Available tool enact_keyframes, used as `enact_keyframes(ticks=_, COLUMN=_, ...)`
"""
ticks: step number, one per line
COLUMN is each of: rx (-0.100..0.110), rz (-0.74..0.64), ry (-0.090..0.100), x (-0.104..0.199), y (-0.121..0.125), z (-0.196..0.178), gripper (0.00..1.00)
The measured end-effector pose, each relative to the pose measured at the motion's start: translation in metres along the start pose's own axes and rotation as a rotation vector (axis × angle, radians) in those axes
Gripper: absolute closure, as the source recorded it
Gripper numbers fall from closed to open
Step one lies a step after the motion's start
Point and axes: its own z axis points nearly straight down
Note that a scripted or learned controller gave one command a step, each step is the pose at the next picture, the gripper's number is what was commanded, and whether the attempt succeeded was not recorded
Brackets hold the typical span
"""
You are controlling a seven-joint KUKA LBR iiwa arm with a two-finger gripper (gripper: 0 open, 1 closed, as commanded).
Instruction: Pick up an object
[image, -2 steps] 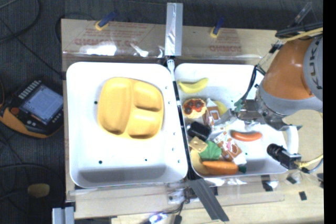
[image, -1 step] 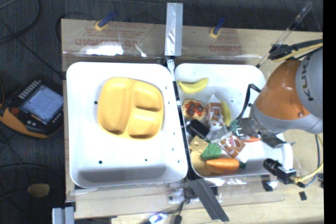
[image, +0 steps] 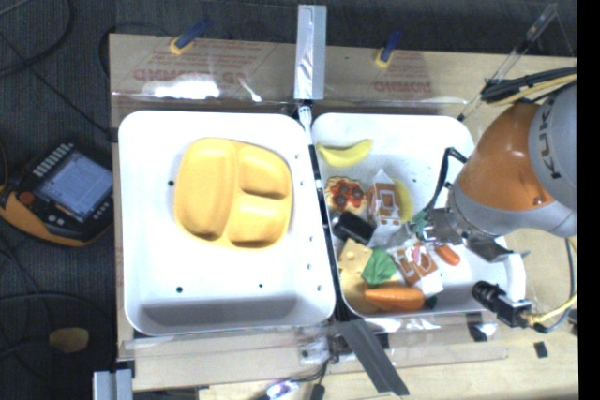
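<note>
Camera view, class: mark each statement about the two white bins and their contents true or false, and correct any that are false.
1. The yellow divided tray lies in the left bin. True.
2. The banana lies in the left bin beside the tray. False: it lies in the right bin, near its far edge.
3. The carrot lies near the right bin's front edge. True.
4. The arm's orange band sits over the left bin. False: it is over the right bin's right side.
5. The green leafy piece lies just above the carrot in the picture. True.
6. The handheld screen device rests inside the right bin. False: it lies on the dark floor, left of the bench.
</note>
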Motion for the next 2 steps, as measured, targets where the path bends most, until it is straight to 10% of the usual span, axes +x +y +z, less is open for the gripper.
enact_keyframes(ticks=1, rx=0.005, rz=0.017, ry=0.002, x=-0.018, y=0.019, z=0.008, gripper=1.0)
enact_keyframes(ticks=2, rx=0.015, rz=0.041, ry=-0.001, x=0.009, y=0.046, z=-0.09, gripper=1.0)
